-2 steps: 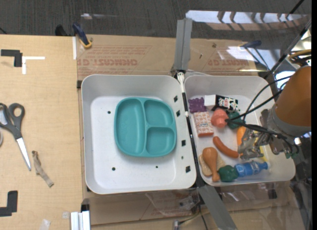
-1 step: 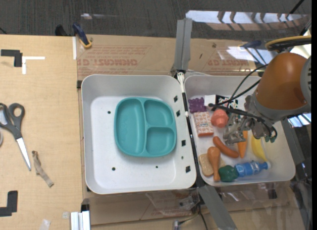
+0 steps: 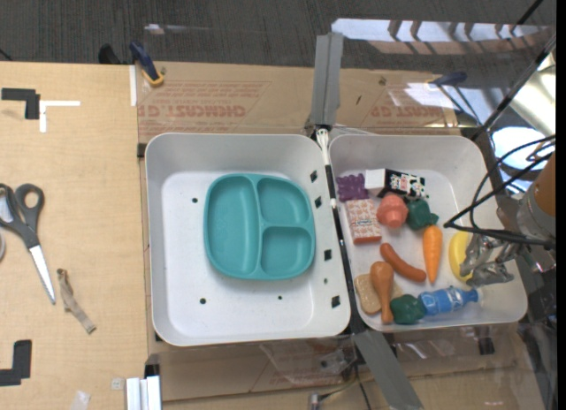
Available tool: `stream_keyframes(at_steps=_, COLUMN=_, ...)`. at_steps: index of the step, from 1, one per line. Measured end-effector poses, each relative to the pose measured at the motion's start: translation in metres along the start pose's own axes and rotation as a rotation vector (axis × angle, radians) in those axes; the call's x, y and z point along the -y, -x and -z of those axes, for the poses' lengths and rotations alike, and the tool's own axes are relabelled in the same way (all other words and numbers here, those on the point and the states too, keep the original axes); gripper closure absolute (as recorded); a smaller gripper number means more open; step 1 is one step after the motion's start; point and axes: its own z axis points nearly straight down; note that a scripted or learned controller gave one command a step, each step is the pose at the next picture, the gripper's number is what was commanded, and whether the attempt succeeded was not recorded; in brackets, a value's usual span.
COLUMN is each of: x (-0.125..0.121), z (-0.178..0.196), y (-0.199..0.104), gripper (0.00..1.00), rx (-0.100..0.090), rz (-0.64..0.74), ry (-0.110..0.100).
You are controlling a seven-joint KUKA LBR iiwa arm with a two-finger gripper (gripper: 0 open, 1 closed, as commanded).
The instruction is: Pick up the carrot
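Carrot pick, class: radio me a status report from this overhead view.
End effector over right bin's right edge, holding nothing visible. Carrot lies free in that bin, left of the end effector. Banana sits between them, partly under the end effector.

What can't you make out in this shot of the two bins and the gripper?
- Gripper, camera view: small and tangled with cables, so its state is unreadable.
- Banana: partly covered by the gripper.
- Arm: cut off by the right edge.
- Carton print: too small to read.
- Green toy: too small to identify.
- Carrot: plain to see, lying apart from the gripper.
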Motion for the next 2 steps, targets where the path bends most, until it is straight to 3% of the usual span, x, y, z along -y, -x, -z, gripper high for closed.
stream_keyframes(at_steps=1, x=-0.063, z=-0.0449, y=0.058, gripper=1.0, rx=-0.001, rz=-0.36, ry=0.001)
stream_keyframes(at_steps=2, x=-0.0628, z=-0.0447, y=0.0581, gripper=0.0, rx=-0.001, rz=-0.36, ry=0.0)
